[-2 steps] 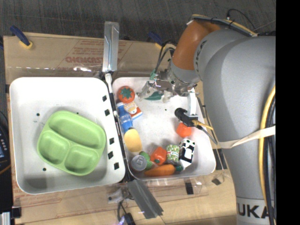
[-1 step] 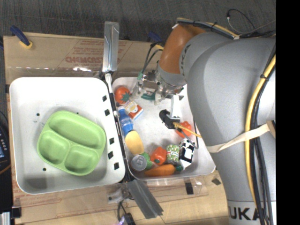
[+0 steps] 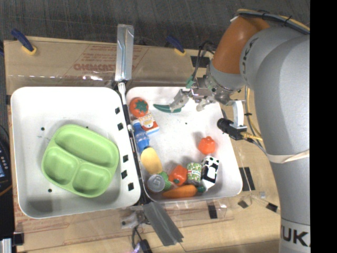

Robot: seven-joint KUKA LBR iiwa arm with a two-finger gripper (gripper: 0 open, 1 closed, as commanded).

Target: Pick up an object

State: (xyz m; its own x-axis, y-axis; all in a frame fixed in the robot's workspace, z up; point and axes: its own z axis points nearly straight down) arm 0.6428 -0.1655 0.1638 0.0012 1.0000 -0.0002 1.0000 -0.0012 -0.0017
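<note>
Camera view shows you the gripper [image 3: 190, 100] raised over the far part of the right bin [image 3: 231, 162], fingers spread wide. A green pod-shaped toy [image 3: 167, 107] lies just left of one fingertip, and you cannot tell whether they touch; nothing sits between the fingers. I judge you are at the approach step, with no object picked yet. The next move calls for centring the fingers over that green toy, lowering, then closing. Other candidates crowd the near corner: a carrot [image 3: 180, 192], a can [image 3: 156, 182] and a black-and-white carton [image 3: 209, 171]. The left bin [image 3: 26, 115] holds a green tray [image 3: 80, 159]. You can read "UK" on the arm's base [image 3: 295, 239]; the red print on the cardboard [image 3: 95, 66] is too faint.
</note>
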